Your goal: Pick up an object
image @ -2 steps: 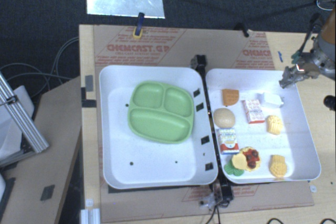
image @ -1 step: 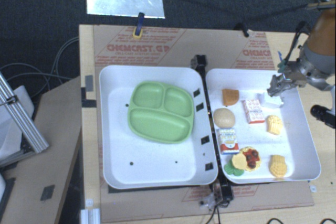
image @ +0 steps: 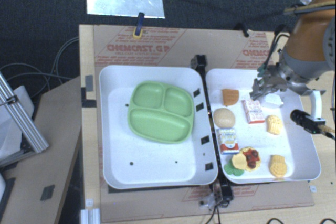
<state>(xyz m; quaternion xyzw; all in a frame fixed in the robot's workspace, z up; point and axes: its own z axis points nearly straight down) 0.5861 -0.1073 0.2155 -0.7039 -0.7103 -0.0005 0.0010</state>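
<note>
My gripper (image: 259, 89) hangs over the back of the right bin (image: 310, 155), just behind a red and white box (image: 254, 111). To its left lies an orange-brown block (image: 230, 96), and a beige bun (image: 224, 117) sits below that. A yellow corn piece (image: 273, 124) rests right of the box. Nearer the front are a small printed carton (image: 228, 140), a toy with red, yellow and green parts (image: 244, 160) and another yellow piece (image: 278, 165). Nothing visibly sits in the gripper.
The left bin (image: 115, 165) holds a green divided plate (image: 160, 111). A black divider with clips (image: 206, 113) runs between the bins. The arm's orange band (image: 310, 34) looms over the right bin's far corner. A black handle-like part (image: 310, 122) juts in over the right rim.
</note>
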